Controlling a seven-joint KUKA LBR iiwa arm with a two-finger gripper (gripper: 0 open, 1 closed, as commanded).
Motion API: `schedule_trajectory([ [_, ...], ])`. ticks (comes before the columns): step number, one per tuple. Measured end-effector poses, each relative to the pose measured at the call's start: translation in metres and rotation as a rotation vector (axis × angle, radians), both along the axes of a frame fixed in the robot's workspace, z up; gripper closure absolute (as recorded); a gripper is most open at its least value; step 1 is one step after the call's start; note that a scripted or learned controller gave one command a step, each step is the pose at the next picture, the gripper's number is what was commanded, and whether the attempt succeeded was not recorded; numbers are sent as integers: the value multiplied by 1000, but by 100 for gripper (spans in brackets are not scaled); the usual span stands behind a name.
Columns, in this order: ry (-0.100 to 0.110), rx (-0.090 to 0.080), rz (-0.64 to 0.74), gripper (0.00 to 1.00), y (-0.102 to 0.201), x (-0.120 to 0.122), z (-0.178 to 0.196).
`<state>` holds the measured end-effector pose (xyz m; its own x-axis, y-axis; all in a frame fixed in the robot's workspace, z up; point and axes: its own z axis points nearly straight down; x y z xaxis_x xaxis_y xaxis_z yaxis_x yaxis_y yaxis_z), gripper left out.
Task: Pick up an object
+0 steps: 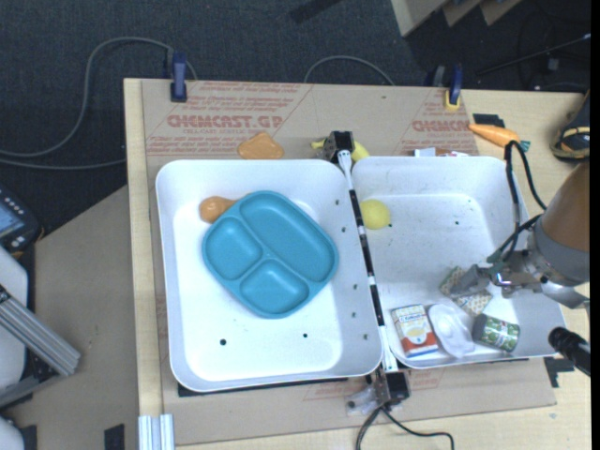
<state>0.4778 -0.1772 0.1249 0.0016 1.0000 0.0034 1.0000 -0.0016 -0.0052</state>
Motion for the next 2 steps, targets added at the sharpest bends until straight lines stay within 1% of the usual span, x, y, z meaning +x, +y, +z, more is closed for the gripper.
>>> schedule_trajectory([
  [1, -12, -7, 5, 0, -25, 81, -9],
  [2, -18, -9, 7, 0, -46, 186, 4],
])
